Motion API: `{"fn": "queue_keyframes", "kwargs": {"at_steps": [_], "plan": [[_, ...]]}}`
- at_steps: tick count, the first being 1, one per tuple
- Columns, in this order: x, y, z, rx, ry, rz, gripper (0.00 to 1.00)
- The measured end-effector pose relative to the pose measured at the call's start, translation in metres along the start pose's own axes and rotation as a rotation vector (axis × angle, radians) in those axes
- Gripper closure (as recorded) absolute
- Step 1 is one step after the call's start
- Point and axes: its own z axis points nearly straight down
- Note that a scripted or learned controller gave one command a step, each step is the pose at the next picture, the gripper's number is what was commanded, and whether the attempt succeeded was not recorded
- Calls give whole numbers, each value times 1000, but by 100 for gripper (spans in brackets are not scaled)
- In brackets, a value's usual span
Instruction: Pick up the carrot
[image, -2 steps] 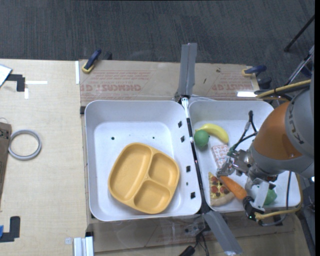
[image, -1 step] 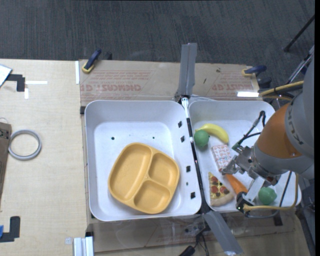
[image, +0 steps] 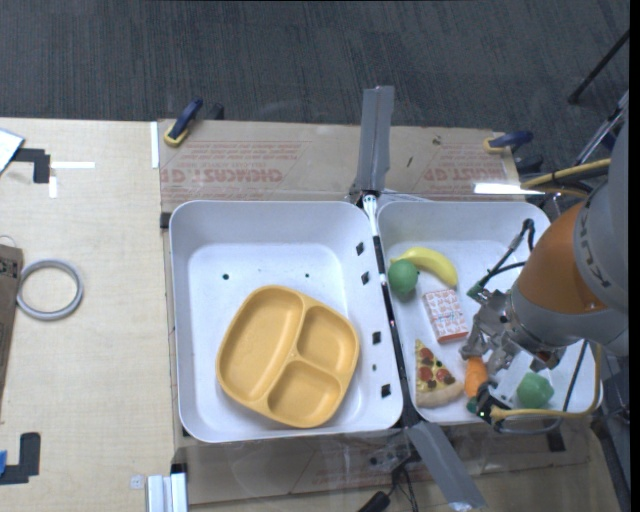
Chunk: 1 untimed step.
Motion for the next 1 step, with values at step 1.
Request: {"fn": "queue_keyframes", "kwargs": {"at_steps": [1], "plan": [[37, -30, -117, -2, 0, -68, 100]]}}
